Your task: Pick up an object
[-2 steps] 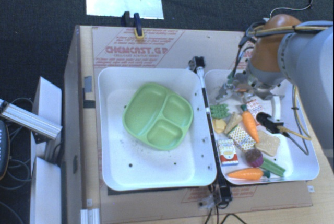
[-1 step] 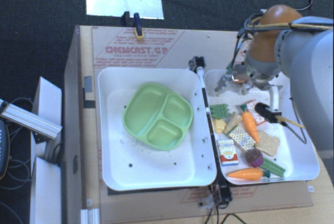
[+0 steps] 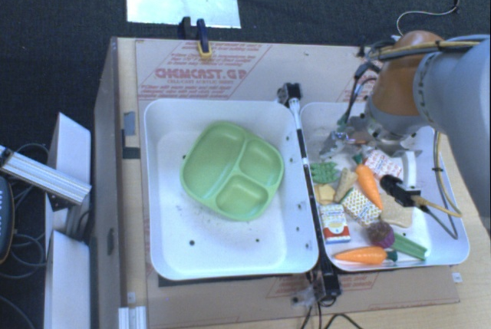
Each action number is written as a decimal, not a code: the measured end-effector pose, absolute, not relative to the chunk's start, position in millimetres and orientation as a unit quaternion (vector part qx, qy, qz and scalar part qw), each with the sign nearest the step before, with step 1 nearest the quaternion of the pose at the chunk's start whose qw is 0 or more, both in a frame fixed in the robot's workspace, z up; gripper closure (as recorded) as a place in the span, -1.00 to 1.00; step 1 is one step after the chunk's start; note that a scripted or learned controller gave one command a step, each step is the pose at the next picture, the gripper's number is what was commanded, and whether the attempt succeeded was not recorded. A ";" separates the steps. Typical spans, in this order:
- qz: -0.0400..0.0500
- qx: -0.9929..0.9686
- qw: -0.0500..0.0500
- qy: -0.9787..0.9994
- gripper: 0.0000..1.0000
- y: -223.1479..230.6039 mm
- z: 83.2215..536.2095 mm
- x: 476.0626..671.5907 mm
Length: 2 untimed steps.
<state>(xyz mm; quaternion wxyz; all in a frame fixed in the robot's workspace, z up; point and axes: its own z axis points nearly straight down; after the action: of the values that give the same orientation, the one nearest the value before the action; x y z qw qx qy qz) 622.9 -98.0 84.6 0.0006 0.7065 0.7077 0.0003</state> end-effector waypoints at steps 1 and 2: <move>0.001 0.706 0.001 0.708 -1.00 -98.7 85.0 662.6; 0.001 0.706 0.001 0.709 -1.00 -94.7 85.3 669.3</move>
<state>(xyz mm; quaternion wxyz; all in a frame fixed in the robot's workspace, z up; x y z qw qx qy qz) 669.3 -94.7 85.3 0.0013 0.7056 0.7086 0.0012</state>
